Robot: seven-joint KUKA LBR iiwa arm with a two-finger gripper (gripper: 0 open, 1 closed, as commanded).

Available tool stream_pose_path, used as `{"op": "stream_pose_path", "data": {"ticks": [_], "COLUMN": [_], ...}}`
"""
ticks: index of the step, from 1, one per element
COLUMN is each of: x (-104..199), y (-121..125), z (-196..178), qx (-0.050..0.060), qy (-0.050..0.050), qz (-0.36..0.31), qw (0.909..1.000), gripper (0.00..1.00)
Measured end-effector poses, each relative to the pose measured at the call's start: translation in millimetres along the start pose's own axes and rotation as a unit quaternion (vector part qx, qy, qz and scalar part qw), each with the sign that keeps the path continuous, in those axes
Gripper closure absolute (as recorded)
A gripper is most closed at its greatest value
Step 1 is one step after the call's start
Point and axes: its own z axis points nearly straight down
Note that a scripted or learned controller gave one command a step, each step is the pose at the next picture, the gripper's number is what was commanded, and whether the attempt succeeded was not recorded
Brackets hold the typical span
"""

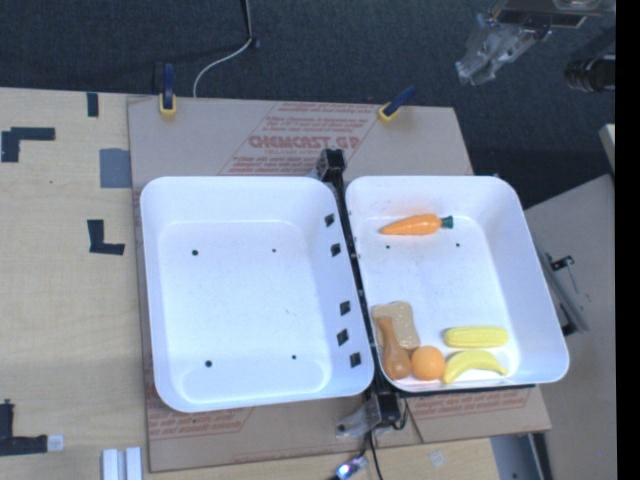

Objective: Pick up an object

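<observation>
The right bin (520, 268) holds several toy foods. An orange carrot (412, 225) with a green top lies near its far side. At the near side sit a tan bread slice (397, 322), a brown sausage-like piece (392, 353), an orange ball (427, 363), a yellow corn cob (475, 337) and a yellow banana (474, 366). My gripper (486, 56) hangs high beyond the bins' far right corner, well away from all of them, with nothing visible between its fingers.
The left bin (160, 268) lies beside the right one on a brown cardboard sheet (290, 138). Two clamps (166, 96) hold the sheet's far edge. A white cable (225, 56) runs over the dark floor behind.
</observation>
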Motion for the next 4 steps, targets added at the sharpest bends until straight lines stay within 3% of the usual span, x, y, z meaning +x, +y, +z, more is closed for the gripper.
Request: {"op": "stream_pose_path", "data": {"ticks": [1,4], "x": [107.0,102.3], "y": [0.0,0.7], "z": [-66.9,-92.1], "qx": [-0.005,-0.001], "qy": [0.006,0.003], "qz": [-0.002,0.001], "qw": [1.0000,1.0000], "gripper": [1.00,1.00]}}
